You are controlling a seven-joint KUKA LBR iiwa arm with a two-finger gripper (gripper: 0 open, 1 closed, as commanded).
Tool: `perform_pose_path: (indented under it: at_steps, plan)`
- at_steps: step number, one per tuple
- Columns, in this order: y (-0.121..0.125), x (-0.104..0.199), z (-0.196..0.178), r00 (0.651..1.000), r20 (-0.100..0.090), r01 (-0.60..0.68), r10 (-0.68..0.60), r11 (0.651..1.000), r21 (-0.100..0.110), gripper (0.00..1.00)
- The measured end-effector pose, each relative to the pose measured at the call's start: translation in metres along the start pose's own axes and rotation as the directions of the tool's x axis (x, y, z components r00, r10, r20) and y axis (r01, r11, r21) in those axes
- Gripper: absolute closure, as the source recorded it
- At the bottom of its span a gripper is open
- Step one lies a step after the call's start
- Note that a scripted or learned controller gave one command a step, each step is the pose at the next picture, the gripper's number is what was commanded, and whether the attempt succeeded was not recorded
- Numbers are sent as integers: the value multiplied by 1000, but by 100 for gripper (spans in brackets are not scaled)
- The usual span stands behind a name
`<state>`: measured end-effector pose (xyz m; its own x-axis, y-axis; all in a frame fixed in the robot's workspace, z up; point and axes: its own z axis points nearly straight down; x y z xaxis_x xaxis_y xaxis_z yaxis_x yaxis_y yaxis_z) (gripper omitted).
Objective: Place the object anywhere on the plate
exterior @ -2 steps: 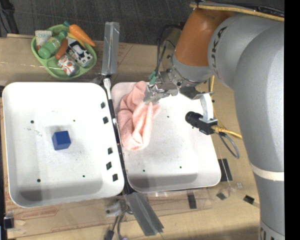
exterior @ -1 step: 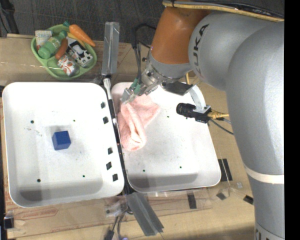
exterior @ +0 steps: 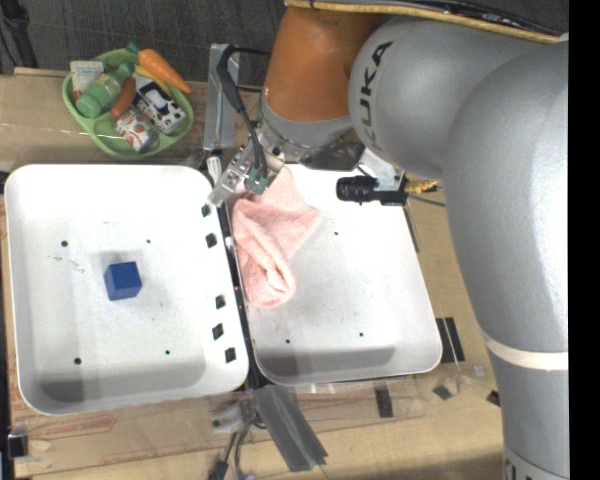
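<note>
- Camera view: two shallow white bins sit side by side on the wooden counter [exterior: 40, 98]; the left bin [exterior: 40, 268] and the right bin [exterior: 380, 298] touch along a dark middle seam.
- A small blue block [exterior: 123, 280] rests on the floor of the left bin, toward its left-centre, well apart from everything else.
- A pink cloth [exterior: 268, 236] lies crumpled in the right bin, against that bin's left wall, running from the upper corner down toward the middle.
- The grey arm [exterior: 480, 168], with its orange band [exterior: 310, 63], reaches in from the right and covers the upper right of the scene.
- The hand [exterior: 252, 175] hangs at the upper end of the pink cloth, just over the seam between the bins; whether it is clenched or released, I cannot tell, nor whether it grips the cloth.
- A green bowl [exterior: 92, 128] full of toy food, a carrot [exterior: 162, 66] among it, stands on the counter behind the left bin.
</note>
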<state>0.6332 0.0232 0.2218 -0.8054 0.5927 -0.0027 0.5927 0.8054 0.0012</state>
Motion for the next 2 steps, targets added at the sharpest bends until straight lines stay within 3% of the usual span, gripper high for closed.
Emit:
perform_pose_path:
  at_steps: [1, 2]
  plan:
    - [42, 26, -14, 919, -1, 393, -393, 919, 0, 100]
    - [86, 52, -12, 803, 1, 596, -596, 803, -1, 100]
